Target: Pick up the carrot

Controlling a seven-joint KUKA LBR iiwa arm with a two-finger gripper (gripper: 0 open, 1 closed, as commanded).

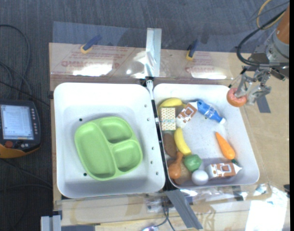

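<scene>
Nearest the camera, the right white plastic bin [243, 129] holds a small printed carton [220, 170], a white egg [200, 176] and a green round vegetable [192, 161] along its 6 o'clock edge. The tapered orange carrot [224, 146] lies just beyond the carton toward 4 o'clock, apart from a yellow banana [182, 141] at the bin's middle. The left white bin [65, 129] carries a green three-section plate [107, 147]. Farther back, at the right bin's 1 o'clock corner, the metal claw [243, 94] is over the rim, closed on an orange round ring-like piece [236, 97]
</scene>
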